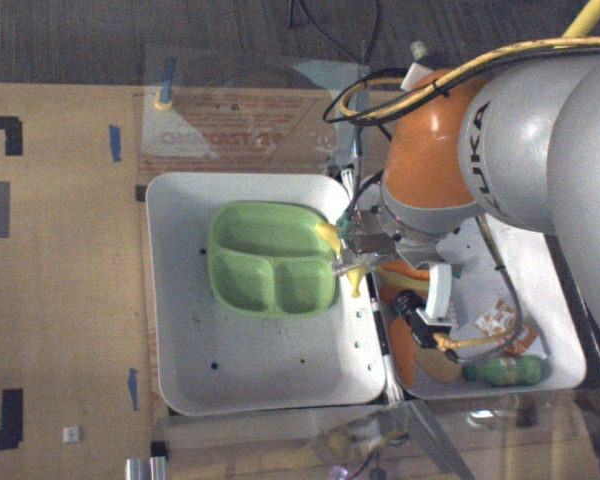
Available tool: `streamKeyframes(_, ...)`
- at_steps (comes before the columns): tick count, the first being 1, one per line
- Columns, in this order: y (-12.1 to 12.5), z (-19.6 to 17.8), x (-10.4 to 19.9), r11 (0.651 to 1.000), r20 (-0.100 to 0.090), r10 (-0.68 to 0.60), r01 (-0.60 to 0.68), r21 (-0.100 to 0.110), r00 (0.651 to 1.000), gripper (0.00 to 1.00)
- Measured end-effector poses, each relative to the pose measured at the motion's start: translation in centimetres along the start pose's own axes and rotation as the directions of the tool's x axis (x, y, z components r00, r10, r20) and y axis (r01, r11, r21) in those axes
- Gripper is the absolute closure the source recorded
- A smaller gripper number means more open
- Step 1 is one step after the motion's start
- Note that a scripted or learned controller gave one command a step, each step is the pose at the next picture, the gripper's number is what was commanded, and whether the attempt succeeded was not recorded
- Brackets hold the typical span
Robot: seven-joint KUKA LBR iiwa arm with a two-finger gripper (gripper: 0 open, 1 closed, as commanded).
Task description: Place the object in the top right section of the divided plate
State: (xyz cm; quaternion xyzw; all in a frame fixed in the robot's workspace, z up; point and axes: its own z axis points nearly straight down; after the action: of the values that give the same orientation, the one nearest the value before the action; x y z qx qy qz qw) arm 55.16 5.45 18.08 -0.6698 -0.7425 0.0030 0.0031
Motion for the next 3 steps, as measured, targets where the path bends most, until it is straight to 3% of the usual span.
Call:
streamKeyframes(1, -1.1, 0.0, -0.5, 0.994, 0.000, 0.106, -0.106, 0.000, 0.994, 1.00)
streamKeyframes(2, -0.2, -2.1, 1.4, 0.914, 0.001, 0.405, -0.405, -0.002, 0.914, 1.00)
streamKeyframes(3, 0.2, -6.0, -5.8, 0.945, 0.001, 0.327, -0.327, -0.003, 0.945, 1.00)
